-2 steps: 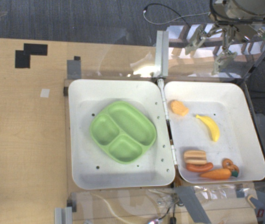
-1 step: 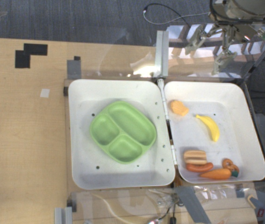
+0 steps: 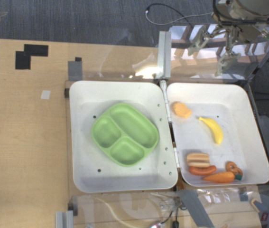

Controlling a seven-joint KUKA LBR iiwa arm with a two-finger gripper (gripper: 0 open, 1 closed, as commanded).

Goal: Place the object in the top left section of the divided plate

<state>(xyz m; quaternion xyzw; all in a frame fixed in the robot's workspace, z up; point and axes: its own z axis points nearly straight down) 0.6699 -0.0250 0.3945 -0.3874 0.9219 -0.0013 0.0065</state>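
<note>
I log a carrot [image 3: 218,177] at the right bin's [image 3: 248,99] lower edge, beside a hot dog [image 3: 198,159]. Divided plate [image 3: 125,134] sits centre of the left bin [image 3: 82,175]. Gripper [image 3: 211,50] hangs upper right, jaws spread, nothing between.

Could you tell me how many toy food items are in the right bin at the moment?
5: orange piece top left, banana centre, hot dog, carrot and small orange item along the bottom.

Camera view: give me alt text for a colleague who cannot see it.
A green divided plate sits in the left bin; the right bin holds a banana, an orange piece, a hot dog and a carrot. The pincer hangs above the right bin's far edge.
</note>
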